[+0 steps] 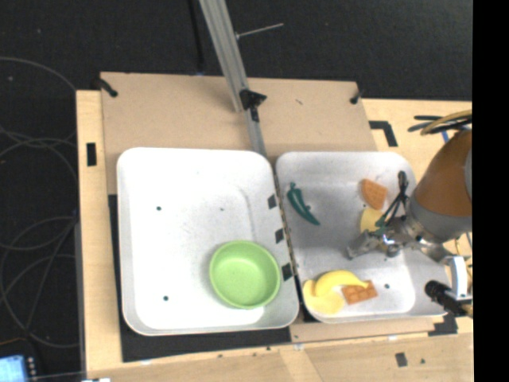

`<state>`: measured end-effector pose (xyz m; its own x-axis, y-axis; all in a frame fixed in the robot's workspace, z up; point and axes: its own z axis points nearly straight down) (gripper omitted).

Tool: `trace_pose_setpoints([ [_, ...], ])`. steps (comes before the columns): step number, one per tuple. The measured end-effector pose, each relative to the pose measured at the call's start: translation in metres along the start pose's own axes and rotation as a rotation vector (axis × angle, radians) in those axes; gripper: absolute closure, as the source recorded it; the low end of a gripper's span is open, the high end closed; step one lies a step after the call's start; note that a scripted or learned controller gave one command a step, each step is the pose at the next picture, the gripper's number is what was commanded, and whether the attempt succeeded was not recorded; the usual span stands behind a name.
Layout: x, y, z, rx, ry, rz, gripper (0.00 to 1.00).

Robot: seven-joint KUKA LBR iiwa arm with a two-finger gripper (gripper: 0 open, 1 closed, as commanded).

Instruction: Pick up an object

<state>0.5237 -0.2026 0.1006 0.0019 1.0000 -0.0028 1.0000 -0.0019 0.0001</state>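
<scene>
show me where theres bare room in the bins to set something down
Left bin: bare above and left of the green bowl. Right bin: a bare patch between the teal piece and the gripper; crowded around the gripper and the yellow object.

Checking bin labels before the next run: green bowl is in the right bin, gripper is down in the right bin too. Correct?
Not quite. The camera view shows the green bowl in the left bin, near its front right corner. The rest holds: the gripper is down in the right bin.

- Even, fairly bright overhead light; the two shallow white plastic bins (199, 205) look slightly washed out.
- Soft, short shadows.
- Mildly blurry, low-resolution picture; dark surroundings lose detail.
</scene>
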Motion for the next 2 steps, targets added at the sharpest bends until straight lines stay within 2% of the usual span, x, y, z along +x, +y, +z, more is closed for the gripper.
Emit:
trace_pose_setpoints([
  [1, 0.0, 0.001, -0.011, -0.005, 0.0, 0.003, 1.0],
  [2, -0.008, -0.001, -0.073, -0.008, 0.0, 0.003, 1.0],
])
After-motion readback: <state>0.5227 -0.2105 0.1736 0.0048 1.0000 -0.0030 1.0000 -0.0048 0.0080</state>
